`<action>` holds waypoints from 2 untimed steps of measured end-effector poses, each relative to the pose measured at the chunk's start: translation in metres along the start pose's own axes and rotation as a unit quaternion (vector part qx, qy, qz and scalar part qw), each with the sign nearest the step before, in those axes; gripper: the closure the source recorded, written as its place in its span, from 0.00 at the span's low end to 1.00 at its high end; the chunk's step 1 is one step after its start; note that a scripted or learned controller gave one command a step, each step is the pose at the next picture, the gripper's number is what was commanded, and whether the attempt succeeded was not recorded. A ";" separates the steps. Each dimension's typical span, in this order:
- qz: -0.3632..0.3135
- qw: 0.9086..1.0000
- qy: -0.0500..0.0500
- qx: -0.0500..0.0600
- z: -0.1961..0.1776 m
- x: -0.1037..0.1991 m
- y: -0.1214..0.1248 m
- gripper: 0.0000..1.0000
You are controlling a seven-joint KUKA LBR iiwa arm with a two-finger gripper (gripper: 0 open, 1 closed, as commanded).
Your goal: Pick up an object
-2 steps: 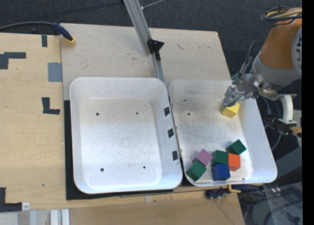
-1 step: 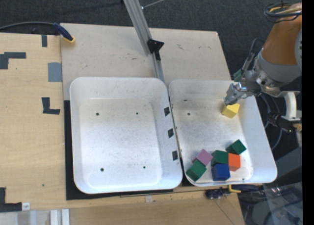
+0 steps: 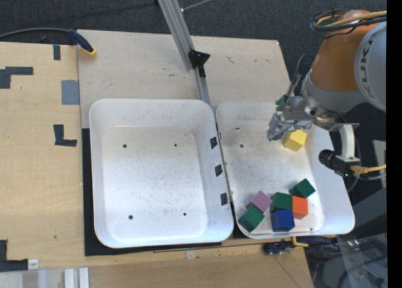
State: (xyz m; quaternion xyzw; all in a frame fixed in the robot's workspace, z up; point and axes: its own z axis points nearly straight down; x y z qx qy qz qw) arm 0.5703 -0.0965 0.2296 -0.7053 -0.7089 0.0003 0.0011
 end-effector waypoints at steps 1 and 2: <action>-0.001 1.000 0.001 0.000 -0.008 0.058 -0.006 1.00; -0.001 1.000 0.000 0.001 0.004 0.114 -0.018 1.00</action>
